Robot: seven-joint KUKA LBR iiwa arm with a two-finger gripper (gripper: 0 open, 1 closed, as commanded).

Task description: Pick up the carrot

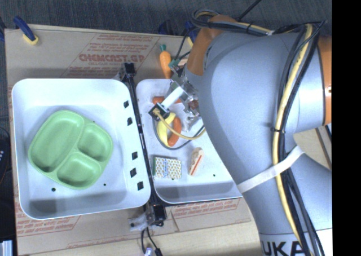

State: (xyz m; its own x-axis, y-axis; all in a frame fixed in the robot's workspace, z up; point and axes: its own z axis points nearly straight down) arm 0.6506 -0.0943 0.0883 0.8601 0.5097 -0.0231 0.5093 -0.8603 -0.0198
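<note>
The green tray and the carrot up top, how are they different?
The green tray is broad, flat and divided into compartments; the carrot is small, slim and orange with a green top. The tray lies inside the left bin; the carrot lies outside both bins, on the cardboard above the right bin.

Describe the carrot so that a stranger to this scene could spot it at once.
Find the right-hand white bin. Just beyond its far rim, on the brown board, lies the carrot. It is orange with a green top and lies outside the bin, unlike the food within.
</note>
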